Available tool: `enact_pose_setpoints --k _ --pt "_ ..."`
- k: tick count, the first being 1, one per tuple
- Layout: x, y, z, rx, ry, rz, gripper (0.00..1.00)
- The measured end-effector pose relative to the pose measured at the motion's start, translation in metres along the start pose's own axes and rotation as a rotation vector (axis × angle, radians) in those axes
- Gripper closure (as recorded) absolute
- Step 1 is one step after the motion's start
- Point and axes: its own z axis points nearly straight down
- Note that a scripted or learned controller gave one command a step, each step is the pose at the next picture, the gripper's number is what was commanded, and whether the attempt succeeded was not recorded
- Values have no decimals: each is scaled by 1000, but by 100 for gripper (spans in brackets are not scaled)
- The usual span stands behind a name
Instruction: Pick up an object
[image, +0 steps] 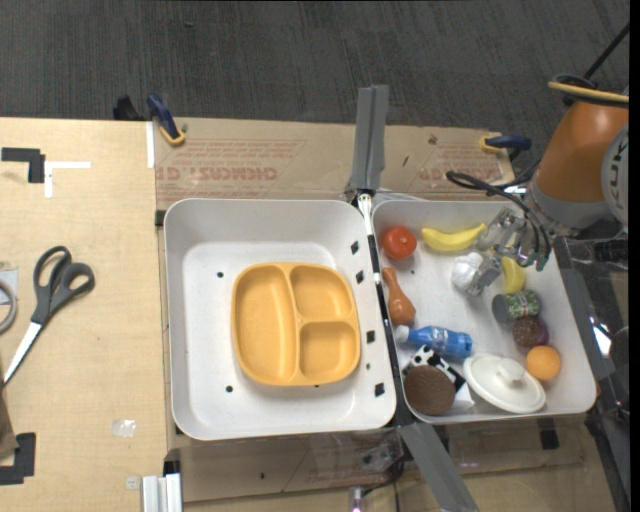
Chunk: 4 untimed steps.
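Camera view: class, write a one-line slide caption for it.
Gripper reaches into the toy-filled right bin; a yellow divided plate sits in the left bin.

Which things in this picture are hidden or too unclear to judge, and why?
- Gripper: in the camera view, its fingers blur into the clutter, so their state is unclear.
- White object beside the gripper: too small and pale to identify.
- Black-and-white item: partly covered by the brown ball and blue bottle.
- Small yellow piece: partly hidden behind the gripper.
- Arm: cut off by the right edge.
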Motion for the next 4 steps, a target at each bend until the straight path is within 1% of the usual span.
enact_pose_setpoints --k 1,2,3,4 --pt "42 44 2 2 5 213 0" --pt "22 -32 -1 -4 4 262 0" --pt "21 -32 -12 -2 -2 260 100" --pt "15 14 -143 2 3 283 100"
